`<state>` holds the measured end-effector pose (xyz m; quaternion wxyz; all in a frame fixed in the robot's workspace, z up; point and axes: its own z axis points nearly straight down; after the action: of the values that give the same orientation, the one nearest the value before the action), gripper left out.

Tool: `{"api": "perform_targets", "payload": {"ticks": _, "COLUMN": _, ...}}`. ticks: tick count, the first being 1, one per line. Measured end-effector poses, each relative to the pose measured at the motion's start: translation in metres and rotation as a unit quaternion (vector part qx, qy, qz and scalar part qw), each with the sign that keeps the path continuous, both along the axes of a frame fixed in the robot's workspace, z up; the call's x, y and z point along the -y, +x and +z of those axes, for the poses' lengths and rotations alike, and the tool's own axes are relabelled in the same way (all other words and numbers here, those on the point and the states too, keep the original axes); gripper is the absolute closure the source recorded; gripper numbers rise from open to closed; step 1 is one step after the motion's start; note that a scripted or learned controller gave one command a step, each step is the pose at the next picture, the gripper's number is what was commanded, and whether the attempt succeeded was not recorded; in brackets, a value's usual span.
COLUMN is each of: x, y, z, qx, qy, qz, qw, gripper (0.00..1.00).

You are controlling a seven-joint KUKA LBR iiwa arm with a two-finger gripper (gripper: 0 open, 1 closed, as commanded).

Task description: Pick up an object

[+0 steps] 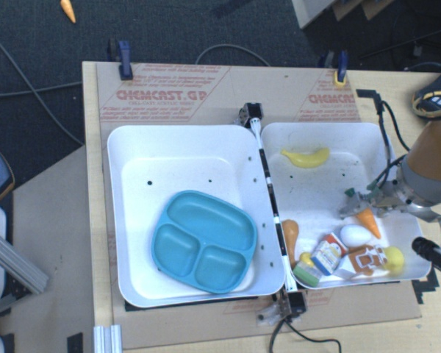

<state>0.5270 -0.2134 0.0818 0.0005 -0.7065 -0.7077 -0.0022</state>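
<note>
— Nearest to the camera, what lies at the front of the right bin (320, 132)?

— Small things in a group at its front wall: a green-capped item (306, 274), a little carton (328, 256), a white egg (354, 235), an orange-and-white packet (365, 259) and a yellow lemon (394, 258); an orange piece (289, 234) stands close to the divider between the bins.

— And the gripper?

— The gripper (361, 204) is low in the right bin, just over an orange carrot (368, 222); whether its fingers are apart or together, I cannot tell; nothing is visibly between them.

— Other things?

— A yellow banana (306, 157) lies near the back of the right bin, well apart from the gripper; the left bin (132, 153) holds a blue divided plate (203, 240).
</note>
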Motion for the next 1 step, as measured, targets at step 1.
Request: {"api": "perform_targets", "payload": {"ticks": 1, "x": 0.0001, "y": -0.0013, "z": 0.0132, "qx": 0.000, "qy": -0.0024, "qz": -0.001, "qw": 1.0000, "gripper": 1.00}}
